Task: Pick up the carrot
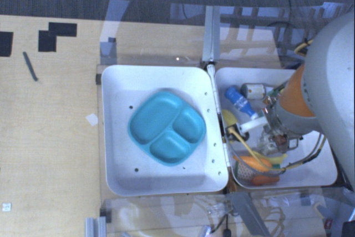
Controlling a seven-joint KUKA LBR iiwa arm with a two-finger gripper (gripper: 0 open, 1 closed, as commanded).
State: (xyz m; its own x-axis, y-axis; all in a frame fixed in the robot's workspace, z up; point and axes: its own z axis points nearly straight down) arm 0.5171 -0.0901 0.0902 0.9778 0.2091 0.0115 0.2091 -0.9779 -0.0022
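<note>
**Carrot position and jaws status**

Carrot (254,162) lies at the 6 o'clock edge of the right bin (327,177), just above a red item (265,179). The gripper (273,139) hangs over the bin centre; whether the jaws are spread or closed cannot be determined. At 9 o'clock, the left bin (113,136) holds a blue divided plate (167,127).

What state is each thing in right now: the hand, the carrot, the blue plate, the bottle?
hand: low inside the right bin, over the clutter; grip hidden by the wrist.
carrot: lying flat near the right bin's front edge, not visibly gripped.
blue plate: right side up, flat in the left bin, compartments bare.
blue bottle: lying on its side in the right bin.
</note>
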